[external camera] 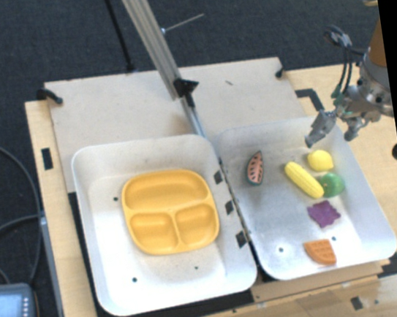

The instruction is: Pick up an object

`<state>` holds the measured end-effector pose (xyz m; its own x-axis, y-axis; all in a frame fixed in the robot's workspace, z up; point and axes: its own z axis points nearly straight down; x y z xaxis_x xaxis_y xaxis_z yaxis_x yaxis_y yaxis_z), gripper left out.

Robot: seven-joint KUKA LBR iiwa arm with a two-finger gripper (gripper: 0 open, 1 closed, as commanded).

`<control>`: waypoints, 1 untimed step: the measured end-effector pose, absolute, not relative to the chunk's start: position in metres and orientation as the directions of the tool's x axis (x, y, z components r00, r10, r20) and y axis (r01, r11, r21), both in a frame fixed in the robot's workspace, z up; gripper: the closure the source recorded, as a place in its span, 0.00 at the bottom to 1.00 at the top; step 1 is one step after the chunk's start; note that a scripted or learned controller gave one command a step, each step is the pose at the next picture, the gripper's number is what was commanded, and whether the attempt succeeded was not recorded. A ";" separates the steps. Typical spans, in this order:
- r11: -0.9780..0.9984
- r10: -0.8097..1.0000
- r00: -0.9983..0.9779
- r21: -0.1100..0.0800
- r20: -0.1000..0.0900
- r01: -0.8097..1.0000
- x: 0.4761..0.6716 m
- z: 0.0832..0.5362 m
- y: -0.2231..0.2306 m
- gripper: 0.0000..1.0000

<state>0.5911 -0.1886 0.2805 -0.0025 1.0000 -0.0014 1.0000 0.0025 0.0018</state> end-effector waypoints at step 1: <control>0.003 1.000 -0.003 0.002 -0.002 1.000 0.591 0.280 -0.189 0.00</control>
<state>0.5912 -0.1886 0.2805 -0.0027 1.0000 -0.0016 1.0000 0.0027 0.0017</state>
